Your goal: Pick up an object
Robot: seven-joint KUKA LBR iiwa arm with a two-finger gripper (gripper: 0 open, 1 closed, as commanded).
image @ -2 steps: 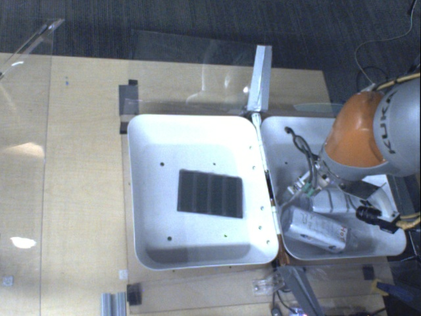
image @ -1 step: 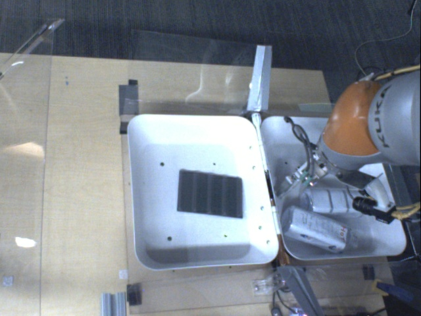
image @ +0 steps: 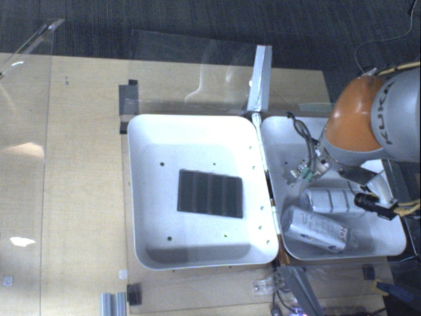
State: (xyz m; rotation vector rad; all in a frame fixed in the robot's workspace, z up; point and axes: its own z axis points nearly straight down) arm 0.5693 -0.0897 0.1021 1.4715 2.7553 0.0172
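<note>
- Your arm (image: pixel 368 120) hangs over the right bin (image: pixel 395 245); I cannot tell the gripper's state.
- Objects: a bottle (image: pixel 334 201) mid-bin, a packet (image: pixel 319 229) nearer.
- Step: reaching. Next, descend squarely onto one.

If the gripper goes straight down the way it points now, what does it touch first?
Probably the white box lying in the right bin. The gripper hangs just above it, hidden mostly by the arm, so depth is unclear. A second white packet lies nearer the front, out of that line.
</note>
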